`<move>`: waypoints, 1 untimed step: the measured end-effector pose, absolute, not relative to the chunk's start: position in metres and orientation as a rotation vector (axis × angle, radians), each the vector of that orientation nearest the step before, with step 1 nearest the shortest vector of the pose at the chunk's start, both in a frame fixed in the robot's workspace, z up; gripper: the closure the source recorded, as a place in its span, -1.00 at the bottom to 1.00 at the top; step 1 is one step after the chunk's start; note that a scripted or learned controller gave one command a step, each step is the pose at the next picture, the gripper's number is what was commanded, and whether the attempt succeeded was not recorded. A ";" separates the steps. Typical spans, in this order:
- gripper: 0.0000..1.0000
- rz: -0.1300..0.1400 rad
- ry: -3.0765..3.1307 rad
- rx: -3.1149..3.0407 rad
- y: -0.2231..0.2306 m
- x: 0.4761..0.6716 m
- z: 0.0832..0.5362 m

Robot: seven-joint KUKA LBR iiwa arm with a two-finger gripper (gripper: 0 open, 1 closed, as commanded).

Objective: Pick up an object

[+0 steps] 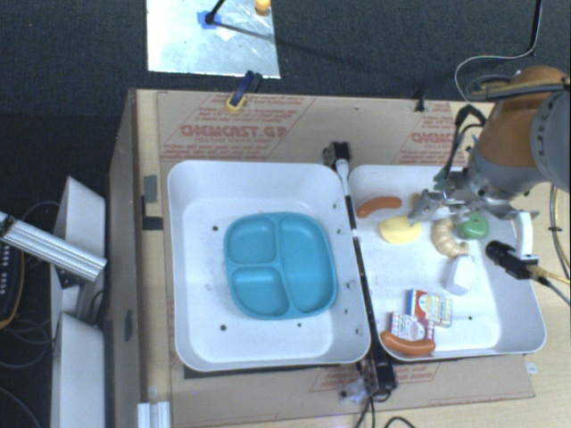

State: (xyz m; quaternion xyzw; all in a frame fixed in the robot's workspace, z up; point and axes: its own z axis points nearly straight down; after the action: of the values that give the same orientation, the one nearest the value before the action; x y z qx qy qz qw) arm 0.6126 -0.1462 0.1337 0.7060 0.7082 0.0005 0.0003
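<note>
My gripper [439, 205] hangs over the back part of the right bin [526, 328], on the end of the grey arm with the orange band. Just below it lie a yellow lemon-like piece [401, 231], a tan croissant-shaped piece [449, 238] and a green round piece [474, 227]. An orange sausage [379, 206] lies to the gripper's left. Nothing shows as lifted off the bin floor.
Toward the front of the right bin lie a white piece [459, 276], a small printed box [426, 308] and a hot dog [408, 344]. The left bin [192, 266] holds a blue divided plate [279, 265]. A black divider [353, 239] runs between the bins.
</note>
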 end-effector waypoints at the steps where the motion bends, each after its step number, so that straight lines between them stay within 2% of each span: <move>1: -1.00 0.003 2.225 2.215 -0.152 0.650 0.118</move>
State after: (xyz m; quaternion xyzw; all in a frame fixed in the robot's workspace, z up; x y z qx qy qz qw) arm 0.6501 -0.1523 0.1183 0.7056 0.7086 0.0008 0.0012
